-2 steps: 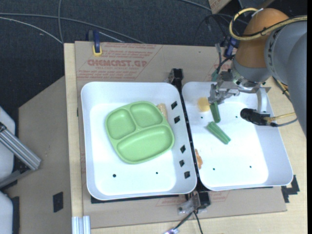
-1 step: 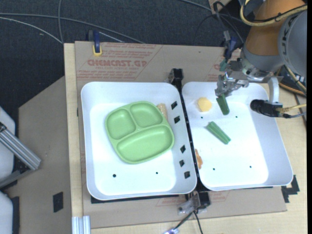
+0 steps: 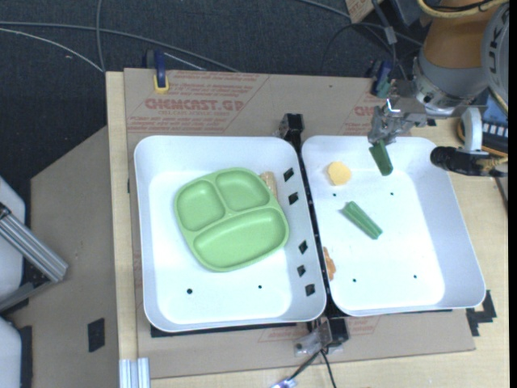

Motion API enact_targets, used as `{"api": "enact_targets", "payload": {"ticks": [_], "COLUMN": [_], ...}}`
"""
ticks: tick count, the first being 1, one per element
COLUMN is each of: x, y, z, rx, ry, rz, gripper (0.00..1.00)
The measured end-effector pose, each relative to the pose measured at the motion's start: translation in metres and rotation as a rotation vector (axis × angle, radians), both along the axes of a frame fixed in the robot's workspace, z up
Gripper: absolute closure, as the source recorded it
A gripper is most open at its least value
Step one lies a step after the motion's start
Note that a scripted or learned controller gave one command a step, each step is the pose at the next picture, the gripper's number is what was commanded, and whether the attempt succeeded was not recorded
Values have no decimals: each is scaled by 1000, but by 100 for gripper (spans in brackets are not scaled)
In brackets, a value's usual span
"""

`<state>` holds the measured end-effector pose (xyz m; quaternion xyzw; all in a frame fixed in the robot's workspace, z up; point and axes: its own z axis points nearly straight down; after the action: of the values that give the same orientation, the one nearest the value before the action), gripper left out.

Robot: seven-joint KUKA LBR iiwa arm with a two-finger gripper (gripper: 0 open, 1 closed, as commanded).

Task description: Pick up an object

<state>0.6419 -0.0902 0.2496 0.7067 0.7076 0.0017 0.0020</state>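
Grey arm (image 3: 464,63), orange band, metallic claw (image 3: 380,132)

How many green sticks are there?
2. One green stick lies flat in the middle of the right bin. The other hangs at the gripper, over that bin's back edge. More could hide under the arm.

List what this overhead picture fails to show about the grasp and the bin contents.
- Gripper: small and dark; whether its fingers clamp the green piece hanging below cannot be settled.
- Tan item in the left bin: mostly hidden under the green divided plate.
- Orange bit at the right bin's left wall: too small to identify.
- Arm: cut off by the top edge.
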Motion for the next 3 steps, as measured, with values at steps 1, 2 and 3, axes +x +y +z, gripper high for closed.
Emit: {"api": "enact_targets", "payload": {"ticks": [1, 2, 3], "x": [-35, -72, -106], "y": [34, 74, 120], "z": [-1, -5, -7], "rx": [2, 2, 2], "ry": [9, 10, 9], "rz": [0, 1, 0], "gripper": [100, 100, 100]}}
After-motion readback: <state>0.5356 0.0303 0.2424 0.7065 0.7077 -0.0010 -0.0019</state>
